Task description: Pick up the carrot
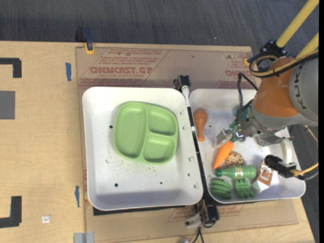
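The orange carrot lies tilted in the right bin, its thick end up and to the right. My gripper hangs just above that thick end, open, with nothing between its fingers. One fingertip shows to the left and the other sits to the right. The grey wrist with its orange band comes in from the right.
In the right bin a tan drumstick lies by the left wall. A cookie, a green bottle, two green toys and a small box crowd below the carrot. The left bin holds a green divided plate.
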You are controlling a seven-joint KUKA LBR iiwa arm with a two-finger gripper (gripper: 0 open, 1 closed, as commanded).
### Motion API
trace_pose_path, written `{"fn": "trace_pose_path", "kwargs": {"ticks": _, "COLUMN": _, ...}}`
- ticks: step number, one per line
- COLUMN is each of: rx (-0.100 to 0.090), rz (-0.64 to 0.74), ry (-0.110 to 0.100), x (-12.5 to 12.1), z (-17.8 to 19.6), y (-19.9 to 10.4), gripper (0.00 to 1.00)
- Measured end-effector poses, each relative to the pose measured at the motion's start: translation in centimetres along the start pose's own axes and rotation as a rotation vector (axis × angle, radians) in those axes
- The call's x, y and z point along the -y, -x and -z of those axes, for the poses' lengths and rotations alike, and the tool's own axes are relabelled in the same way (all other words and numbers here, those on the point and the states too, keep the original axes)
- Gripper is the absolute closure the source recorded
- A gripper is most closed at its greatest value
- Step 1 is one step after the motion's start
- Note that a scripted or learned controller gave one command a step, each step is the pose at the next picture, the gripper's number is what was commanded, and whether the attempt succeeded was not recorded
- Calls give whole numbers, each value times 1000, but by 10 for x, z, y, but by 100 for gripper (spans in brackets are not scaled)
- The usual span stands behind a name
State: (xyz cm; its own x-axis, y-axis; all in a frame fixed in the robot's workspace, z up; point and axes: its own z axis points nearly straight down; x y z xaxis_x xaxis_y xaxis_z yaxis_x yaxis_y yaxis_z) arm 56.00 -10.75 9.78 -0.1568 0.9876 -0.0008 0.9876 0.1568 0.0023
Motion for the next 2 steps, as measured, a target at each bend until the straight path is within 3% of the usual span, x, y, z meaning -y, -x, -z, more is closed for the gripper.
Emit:
{"fn": "trace_pose_path", "kwargs": {"ticks": 1, "rx": 1, "rz": -1, "ry": 3, "x": -1, "z": 10, "y": 0, "gripper": 100}}
{"fn": "trace_pose_path", "kwargs": {"ticks": 2, "rx": -1, "rz": -214, "ry": -1, "x": -70, "z": 87, "y": -62, "gripper": 100}}
